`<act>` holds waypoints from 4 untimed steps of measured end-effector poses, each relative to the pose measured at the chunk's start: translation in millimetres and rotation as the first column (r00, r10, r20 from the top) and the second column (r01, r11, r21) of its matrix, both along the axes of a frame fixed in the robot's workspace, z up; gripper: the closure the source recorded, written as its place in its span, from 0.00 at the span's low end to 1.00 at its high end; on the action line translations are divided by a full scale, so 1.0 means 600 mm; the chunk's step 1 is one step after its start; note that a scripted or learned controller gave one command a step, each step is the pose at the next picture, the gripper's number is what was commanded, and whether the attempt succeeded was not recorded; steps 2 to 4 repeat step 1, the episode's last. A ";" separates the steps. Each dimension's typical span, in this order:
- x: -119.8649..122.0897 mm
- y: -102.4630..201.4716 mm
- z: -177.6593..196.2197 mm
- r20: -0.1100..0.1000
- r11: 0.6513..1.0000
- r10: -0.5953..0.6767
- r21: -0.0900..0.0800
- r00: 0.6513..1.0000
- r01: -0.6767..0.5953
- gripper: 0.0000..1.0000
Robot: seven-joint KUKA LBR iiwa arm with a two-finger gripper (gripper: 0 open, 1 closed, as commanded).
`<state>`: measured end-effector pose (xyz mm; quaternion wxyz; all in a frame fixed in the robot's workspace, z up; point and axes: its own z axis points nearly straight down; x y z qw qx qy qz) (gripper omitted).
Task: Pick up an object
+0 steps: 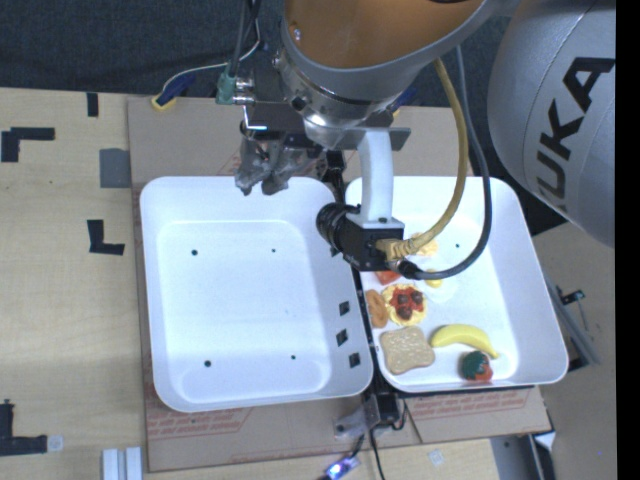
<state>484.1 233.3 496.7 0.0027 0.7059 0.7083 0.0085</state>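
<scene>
White bins sit side by side on my bench; the toy food (banana, toast slice, pizza piece) lies in the right bin. My gripper hovers over the left bin's far rim, fingers slightly parted, holding nothing. I judge the pick hardly begun.

Bins: the left bin and the right bin sat side by side on the table.
Right bin, near end: toast slice, banana to its right, pizza slice behind.
Claw: over the left bin's far rim.
</scene>
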 end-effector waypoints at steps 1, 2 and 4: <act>0.003 0.000 0.067 -0.012 1.000 -0.001 -0.006 1.000 0.001 1.00; 0.003 0.000 0.067 -0.012 1.000 -0.001 -0.006 1.000 0.001 1.00; 0.003 0.000 0.067 -0.012 1.000 -0.001 -0.006 1.000 0.001 1.00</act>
